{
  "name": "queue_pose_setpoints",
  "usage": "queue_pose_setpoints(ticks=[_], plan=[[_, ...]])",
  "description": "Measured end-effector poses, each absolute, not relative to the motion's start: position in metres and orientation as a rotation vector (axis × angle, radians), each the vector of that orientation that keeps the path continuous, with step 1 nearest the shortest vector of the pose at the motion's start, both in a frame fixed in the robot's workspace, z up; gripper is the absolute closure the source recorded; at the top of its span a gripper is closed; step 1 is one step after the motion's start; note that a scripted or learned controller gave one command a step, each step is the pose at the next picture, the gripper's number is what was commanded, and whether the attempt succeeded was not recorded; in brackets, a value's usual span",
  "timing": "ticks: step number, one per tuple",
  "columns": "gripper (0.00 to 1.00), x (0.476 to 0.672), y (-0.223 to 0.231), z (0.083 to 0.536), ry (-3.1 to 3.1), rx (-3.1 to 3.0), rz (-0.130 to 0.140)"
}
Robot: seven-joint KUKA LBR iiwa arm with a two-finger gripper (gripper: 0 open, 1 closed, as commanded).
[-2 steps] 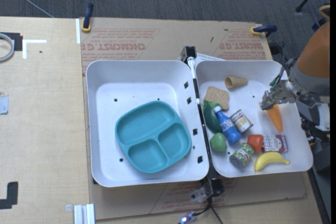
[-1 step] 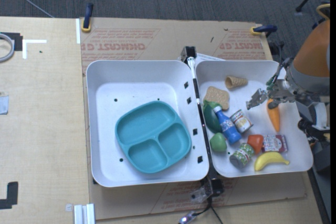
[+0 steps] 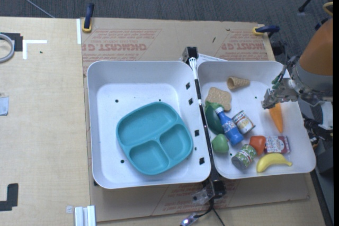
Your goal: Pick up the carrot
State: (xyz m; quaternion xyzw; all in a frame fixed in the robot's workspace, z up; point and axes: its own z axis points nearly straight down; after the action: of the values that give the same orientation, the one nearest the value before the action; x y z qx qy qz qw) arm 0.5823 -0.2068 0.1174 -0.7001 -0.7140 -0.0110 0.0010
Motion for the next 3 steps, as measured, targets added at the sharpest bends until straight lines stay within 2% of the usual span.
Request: queue_pose_setpoints(ticks=[1, 2, 3], plan=[[0.0, 0.583, -0.204, 0.117, -2.239, -2.193, -0.039], [0.0, 0.58, -0.217, 0.101, -2.231, -2.218, -0.024], [1.0, 0.58, -0.22, 0.11, -2.236, -2.224, -0.016]])
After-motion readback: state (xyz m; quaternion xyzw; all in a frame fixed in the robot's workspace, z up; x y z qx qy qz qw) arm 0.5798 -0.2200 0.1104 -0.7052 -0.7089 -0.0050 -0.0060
